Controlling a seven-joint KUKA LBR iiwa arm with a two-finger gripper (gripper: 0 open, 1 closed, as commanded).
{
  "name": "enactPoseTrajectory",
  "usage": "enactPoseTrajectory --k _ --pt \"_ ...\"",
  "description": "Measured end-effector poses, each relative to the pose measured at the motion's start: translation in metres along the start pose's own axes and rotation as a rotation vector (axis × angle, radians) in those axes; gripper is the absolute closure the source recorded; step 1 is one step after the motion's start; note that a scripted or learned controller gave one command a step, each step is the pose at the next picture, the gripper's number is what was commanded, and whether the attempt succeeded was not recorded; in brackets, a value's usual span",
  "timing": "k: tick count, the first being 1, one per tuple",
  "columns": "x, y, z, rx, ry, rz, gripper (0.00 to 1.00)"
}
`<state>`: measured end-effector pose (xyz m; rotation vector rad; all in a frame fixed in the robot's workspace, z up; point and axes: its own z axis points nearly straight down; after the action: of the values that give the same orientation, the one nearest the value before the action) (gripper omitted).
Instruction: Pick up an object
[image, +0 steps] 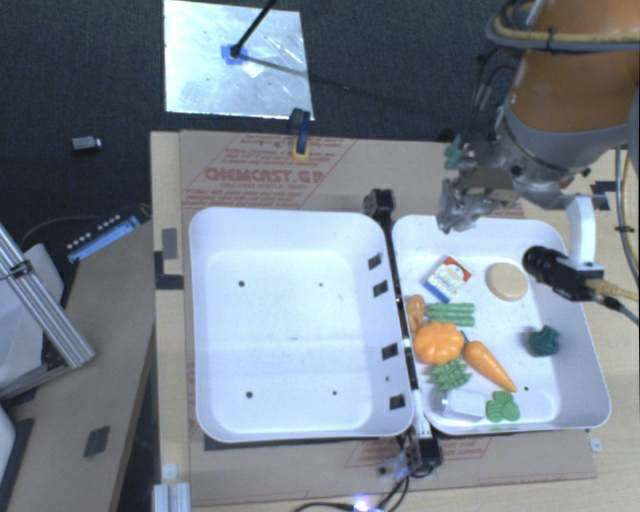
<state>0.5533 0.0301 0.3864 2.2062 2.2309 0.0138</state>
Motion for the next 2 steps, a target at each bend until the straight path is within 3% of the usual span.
enactPoseTrajectory --k 1,2 --pt "0.018 0.072 -0.018 0.001 -0.004 0.004 1.00" --pt "-0.019 0.110 0.023 0.006 -0.005 0.012 1.00"
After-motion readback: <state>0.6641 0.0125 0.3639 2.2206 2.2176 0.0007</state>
